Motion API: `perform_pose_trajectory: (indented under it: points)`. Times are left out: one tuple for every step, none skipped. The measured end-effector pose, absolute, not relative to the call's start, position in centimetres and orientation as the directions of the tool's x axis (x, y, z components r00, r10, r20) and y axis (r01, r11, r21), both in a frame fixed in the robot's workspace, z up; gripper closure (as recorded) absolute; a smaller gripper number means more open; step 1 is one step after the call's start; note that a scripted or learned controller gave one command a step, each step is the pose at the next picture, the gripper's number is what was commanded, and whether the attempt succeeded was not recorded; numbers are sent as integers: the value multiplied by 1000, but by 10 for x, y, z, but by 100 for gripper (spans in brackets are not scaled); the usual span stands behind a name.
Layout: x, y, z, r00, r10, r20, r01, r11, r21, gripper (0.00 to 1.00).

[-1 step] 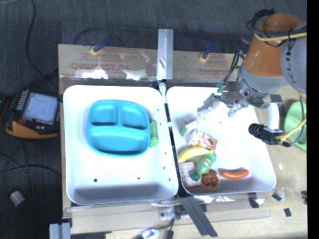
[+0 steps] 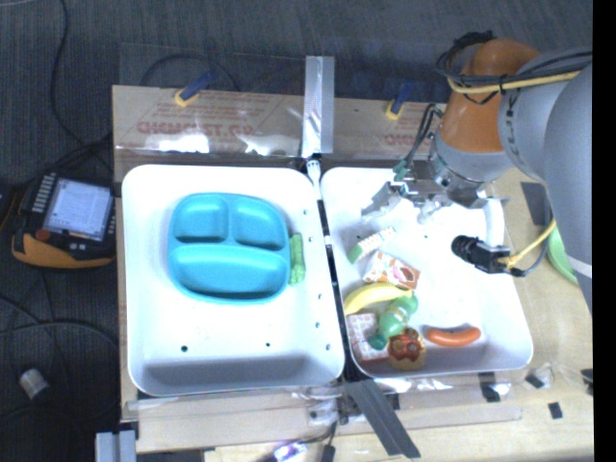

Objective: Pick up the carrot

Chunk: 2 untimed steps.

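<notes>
Dark grey carpet surrounds the wooden desk, which carries two shallow white bins side by side. Inside the left white bin sits a turquoise plastic divided plate, with a slim green pod-shaped toy lying just beside its right edge.

In the right white bin, toy food is clustered along the front-left part: a yellow plastic banana, a green rounded toy piece touching it, a small red-and-white packet behind them, and a dark red lumpy toy at the front wall. The orange carrot, a smooth elongated plastic piece, lies on the bin floor just to the right of that cluster, roughly parallel to the front wall and apart from the banana.

From the right, the grey arm with its orange band reaches over the rear of the right bin. Its tool hangs near the back-left of that bin, well apart from the carrot; whether it is released or clenched cannot be told from this angle. Nothing is seen gripped in it.

A small device with a lit screen rests on the carpet to the left of the desk.
</notes>
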State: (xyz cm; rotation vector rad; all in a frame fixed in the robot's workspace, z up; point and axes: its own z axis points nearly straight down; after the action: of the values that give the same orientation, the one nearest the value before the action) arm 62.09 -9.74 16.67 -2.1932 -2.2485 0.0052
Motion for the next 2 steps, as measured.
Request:
perform_pose_trajectory:
  points:
    - [622,-131,228,-12,1000,-1,1000,12,-1,0]
    - [638,-104,207,82,997,1,997,-82,-3,0]
